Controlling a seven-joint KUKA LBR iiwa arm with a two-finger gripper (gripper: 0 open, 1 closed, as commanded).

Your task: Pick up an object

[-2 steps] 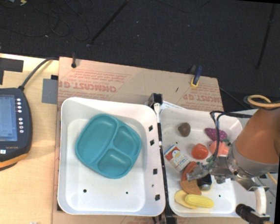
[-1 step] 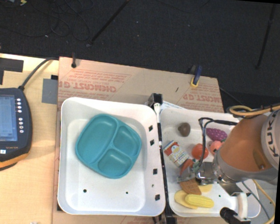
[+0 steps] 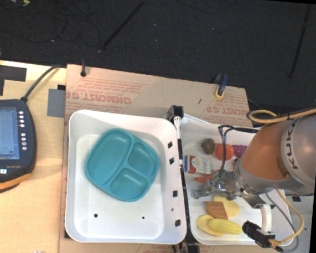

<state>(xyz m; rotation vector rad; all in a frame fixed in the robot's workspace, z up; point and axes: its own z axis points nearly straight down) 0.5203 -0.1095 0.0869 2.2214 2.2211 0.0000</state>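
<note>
Arm (image 3: 280, 154) reaches in from right, bent low over right bin (image 3: 186, 209); gripper (image 3: 214, 185) points left at frame centre-right, grip state unclear. Banana (image 3: 219, 226), bread (image 3: 217, 209), tomato (image 3: 224, 151) lie around it. Teal plate (image 3: 122, 164) sits in left bin (image 3: 77, 210).

Single fixed camera mounted above the bench (image 3: 23, 193), looking down at a slant so that the far edge of the bench lies toward the top of the frame and dark floor beyond it fills the upper band. Both the left bin (image 3: 78, 199) and the right bin (image 3: 193, 221) sit within the frame at middle distance, side by side. The arm (image 3: 283, 157) enters from the right edge.
</note>
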